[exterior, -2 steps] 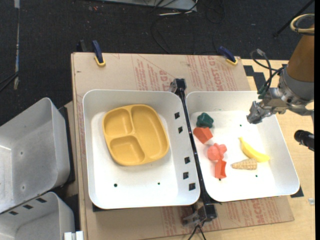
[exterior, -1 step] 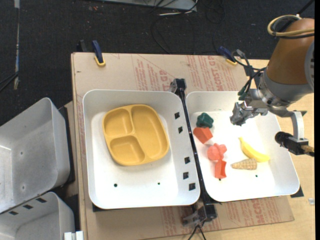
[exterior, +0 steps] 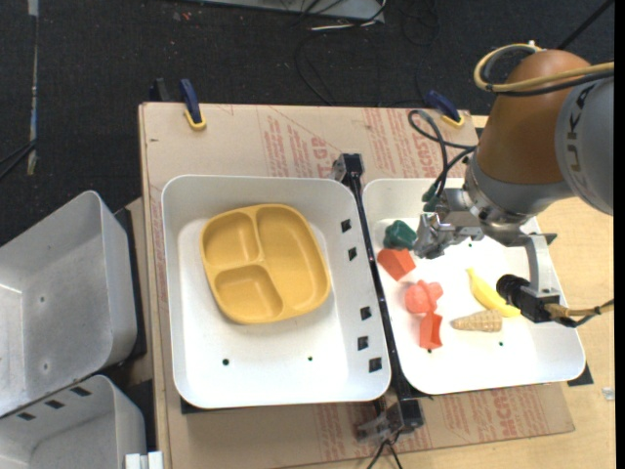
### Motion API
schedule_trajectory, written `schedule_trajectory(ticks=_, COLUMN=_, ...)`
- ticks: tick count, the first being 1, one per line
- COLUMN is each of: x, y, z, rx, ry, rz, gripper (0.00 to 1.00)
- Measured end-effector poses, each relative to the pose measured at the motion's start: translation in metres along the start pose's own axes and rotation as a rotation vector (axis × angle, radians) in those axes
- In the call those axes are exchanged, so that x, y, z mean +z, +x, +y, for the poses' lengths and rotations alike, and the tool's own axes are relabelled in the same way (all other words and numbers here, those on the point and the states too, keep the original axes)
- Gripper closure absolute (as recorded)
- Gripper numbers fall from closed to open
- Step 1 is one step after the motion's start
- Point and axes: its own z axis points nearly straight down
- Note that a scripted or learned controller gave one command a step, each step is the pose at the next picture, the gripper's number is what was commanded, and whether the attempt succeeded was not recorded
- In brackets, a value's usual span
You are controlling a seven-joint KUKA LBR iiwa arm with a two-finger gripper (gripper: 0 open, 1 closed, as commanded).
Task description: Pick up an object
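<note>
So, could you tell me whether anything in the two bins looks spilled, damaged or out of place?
Nothing stands out. The yellow divided plastic plate lies flat in the left white bin, slightly rotated. The small toy foods, including a yellow banana and a tan cone, lie loose in the right white bin.

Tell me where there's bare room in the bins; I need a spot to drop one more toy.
Left bin: bare floor along the front and right of the yellow tray. Right bin: a free strip along the front, below the cone and red pieces. Its middle is crowded with toys, banana and claw.
</note>
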Motion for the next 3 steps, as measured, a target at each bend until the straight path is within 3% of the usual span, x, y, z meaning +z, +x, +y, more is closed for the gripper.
schedule_trajectory(ticks=2, x=0.016, y=0.09, z=-0.032, rx=0.0, ry=0.001, rz=0.0, gripper=1.0)
schedule_trajectory(ticks=3, x=-0.003, y=0.145, z=-0.04, rx=-0.001, ry=-0.005, rz=0.0, gripper=1.0)
